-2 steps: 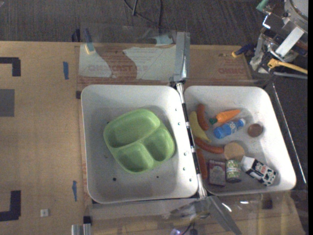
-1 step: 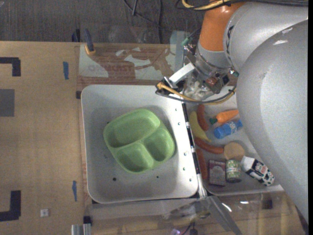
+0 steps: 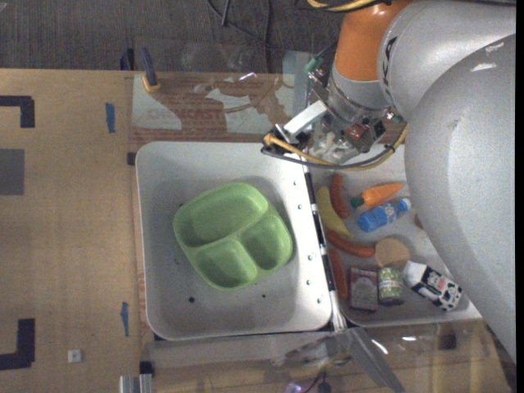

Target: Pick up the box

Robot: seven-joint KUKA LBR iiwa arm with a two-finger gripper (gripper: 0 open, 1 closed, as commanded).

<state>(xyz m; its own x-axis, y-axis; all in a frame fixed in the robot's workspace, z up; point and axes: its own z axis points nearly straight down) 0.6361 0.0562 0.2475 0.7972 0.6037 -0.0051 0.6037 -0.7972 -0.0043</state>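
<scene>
A small white carton-like box [image 3: 432,286] with dark patches lies at the near right of the right bin [image 3: 409,315]. A flat dark red packet [image 3: 363,288] lies to its left, by the bin's near left corner. My gripper [image 3: 326,143] hangs over the far left corner of the right bin, close to the divide between the two bins. It is well away from the box, with nothing visibly held. The grey arm with its orange band [image 3: 364,31] covers the right bin's far and right parts.
The right bin also holds a banana [image 3: 329,210], a carrot [image 3: 381,193], a blue bottle [image 3: 382,216], a sausage [image 3: 350,245], a round tan disc [image 3: 392,251] and a small can [image 3: 390,285]. A green divided plate [image 3: 232,235] lies in the left bin [image 3: 155,219].
</scene>
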